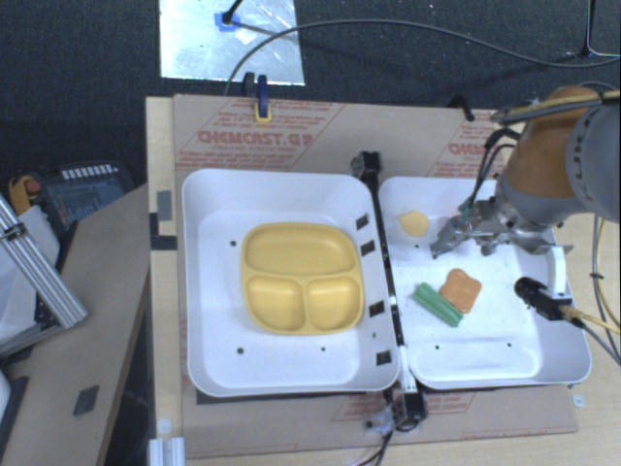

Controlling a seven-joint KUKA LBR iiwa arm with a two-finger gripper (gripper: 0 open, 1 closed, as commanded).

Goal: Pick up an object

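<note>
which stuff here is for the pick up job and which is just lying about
For the job: hand, pale yellow round piece, orange piece, green stick, all in the right bin.

Lying about: yellow divided tray in the left bin, blue clamp.

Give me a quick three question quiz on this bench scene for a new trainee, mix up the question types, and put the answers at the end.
1. True or false: the yellow divided tray lies in the left bin.
2. Multiple choice: which item in the right bin touches the green stick? A) pale yellow round piece B) orange piece C) the hand
3. Fill in: the tray has ___ compartments.

Key: 1 true. 2 B, the stick lies against the orange piece's left side. 3 three, one wide above two smaller.
</note>
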